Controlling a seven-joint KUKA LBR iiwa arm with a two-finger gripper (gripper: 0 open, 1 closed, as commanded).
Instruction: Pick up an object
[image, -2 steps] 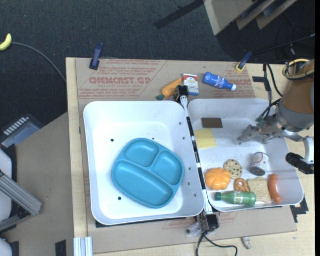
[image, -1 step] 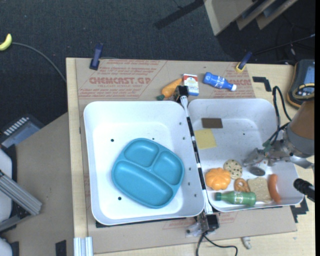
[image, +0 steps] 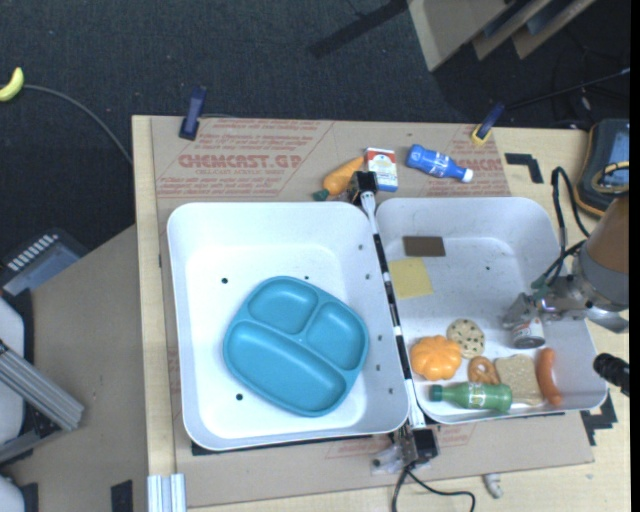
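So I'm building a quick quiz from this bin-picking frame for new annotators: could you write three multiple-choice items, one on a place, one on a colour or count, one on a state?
1. Where does the blue divided tray lie?
A. In the left bin
B. In the right bin
C. On the cardboard behind the bins

2. What colour is the bottle lying in the right bin?
A. Red
B. Green
C. Black

3. How does the gripper stand to the objects?
A. It holds the tray aloft
B. It is low over the right bin's right side, with nothing seen between its fingers
C. It hangs over the left bin

Answers:
1 A: the tray rests on the floor of the left bin.
2 B: the bottle near the front wall is green, on its side.
3 B: the gripper sits by the right bin's right wall, above the sausage and the cracker.
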